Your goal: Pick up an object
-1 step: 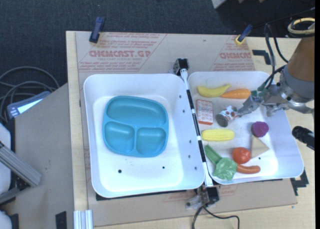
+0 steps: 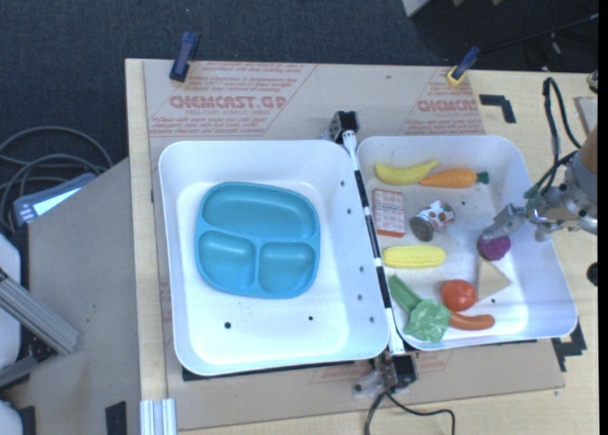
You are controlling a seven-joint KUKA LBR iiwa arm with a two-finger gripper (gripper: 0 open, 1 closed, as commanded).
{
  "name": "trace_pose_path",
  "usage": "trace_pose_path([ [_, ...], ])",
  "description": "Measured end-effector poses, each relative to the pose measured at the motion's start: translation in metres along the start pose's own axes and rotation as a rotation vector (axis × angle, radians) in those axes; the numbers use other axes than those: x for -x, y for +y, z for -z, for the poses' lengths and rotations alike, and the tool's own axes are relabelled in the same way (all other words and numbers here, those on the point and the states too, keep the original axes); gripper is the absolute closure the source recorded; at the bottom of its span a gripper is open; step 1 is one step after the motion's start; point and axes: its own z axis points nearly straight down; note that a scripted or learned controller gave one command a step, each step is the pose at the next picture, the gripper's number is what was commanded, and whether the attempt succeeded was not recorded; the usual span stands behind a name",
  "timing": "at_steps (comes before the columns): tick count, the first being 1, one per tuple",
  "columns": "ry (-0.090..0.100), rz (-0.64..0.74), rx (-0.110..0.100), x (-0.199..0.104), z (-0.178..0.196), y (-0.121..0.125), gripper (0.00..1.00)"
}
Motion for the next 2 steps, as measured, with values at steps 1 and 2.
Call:
trace_pose_path([
  [1, 0.0, 0.001, 0.001, -0.023, -0.068, -0.013, 0.0],
  [2, -0.001, 0.002, 0.002, -0.059, -0.068, 0.001, 0.0],
])
